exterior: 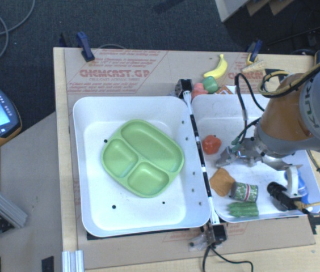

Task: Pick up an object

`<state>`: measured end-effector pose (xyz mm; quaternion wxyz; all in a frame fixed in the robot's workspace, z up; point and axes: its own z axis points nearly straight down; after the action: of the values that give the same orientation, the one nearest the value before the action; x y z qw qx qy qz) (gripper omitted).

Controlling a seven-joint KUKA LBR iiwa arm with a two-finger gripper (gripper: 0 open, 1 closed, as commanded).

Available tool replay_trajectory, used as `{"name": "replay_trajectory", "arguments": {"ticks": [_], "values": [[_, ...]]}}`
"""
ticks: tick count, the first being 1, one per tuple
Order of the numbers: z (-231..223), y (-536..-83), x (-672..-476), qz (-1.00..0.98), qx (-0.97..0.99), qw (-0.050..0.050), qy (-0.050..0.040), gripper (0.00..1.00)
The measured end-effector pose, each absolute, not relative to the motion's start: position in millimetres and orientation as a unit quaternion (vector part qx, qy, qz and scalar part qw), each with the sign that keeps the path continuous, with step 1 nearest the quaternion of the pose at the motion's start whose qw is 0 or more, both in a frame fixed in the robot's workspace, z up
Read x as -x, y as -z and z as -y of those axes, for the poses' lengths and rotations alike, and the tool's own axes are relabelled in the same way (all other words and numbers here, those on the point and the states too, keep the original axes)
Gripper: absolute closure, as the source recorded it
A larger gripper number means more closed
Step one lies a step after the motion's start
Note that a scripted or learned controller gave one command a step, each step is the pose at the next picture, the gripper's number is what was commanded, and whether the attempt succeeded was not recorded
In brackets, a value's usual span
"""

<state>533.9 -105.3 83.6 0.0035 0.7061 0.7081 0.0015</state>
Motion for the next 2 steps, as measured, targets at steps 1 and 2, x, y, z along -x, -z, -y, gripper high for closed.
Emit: {"name": "replay_trajectory", "arguments": {"ticks": [1, 2], "values": [[104, -84, -476.2, -0.706, -0.708, -0.003, 0.0015, 0.0], [103, -85, -573.1, -0.709, -0.705, 0.004, -0.0023, 0.0]]}}
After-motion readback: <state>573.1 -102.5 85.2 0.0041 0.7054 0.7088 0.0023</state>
